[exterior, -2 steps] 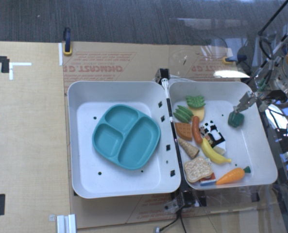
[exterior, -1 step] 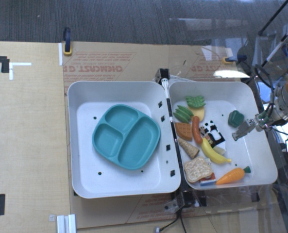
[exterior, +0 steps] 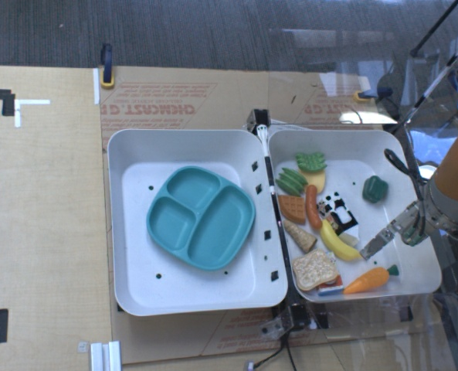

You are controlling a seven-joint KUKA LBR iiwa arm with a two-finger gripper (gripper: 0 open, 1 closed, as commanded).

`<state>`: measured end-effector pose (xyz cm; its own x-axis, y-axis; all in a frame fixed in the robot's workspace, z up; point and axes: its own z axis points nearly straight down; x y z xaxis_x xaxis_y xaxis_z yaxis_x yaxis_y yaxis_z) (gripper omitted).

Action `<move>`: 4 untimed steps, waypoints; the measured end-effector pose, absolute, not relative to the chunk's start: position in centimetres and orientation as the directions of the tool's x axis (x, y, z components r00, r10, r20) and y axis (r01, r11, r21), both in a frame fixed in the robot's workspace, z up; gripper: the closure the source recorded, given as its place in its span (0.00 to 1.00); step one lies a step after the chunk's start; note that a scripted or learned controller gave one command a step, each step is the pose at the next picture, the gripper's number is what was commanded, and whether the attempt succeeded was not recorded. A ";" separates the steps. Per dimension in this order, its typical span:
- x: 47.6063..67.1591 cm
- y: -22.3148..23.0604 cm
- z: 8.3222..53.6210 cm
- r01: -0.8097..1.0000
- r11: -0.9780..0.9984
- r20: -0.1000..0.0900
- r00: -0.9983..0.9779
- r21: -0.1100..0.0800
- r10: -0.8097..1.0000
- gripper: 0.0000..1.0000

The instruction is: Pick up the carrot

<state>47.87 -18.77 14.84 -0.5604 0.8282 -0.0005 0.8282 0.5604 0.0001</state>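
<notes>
The carrot (exterior: 367, 280), orange with a small green top at its right end, lies flat near the front wall of the right bin (exterior: 414, 284). It points left toward a slice of bread (exterior: 316, 269). My gripper (exterior: 370, 246) reaches in from the right at a slant and hovers just above and behind the carrot, its tip next to the end of a yellow banana (exterior: 337, 242). Nothing is seen in its grasp. The arm's grey wrist and orange band sit at the right edge.
Around the carrot the right bin holds a sausage (exterior: 313, 205), a waffle piece (exterior: 292, 207), green vegetables (exterior: 292, 180), a green pepper (exterior: 374, 189) and a black-and-white item (exterior: 339, 212). A teal divided plate (exterior: 201, 216) lies in the left bin (exterior: 128, 277).
</notes>
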 end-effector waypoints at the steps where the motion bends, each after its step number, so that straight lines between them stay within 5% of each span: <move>1: 47.9 -18.7 9.2 0.648 0.761 0.001 -0.761 0.000 0.648 0.00; 2: 47.9 -13.7 9.3 0.586 0.811 -0.008 -0.811 -0.003 0.586 0.00; 3: 48.2 -13.6 10.2 0.592 0.806 -0.012 -0.806 0.003 0.592 1.00; 4: 48.1 -10.8 20.9 0.643 0.766 -0.006 -0.766 0.002 0.643 1.00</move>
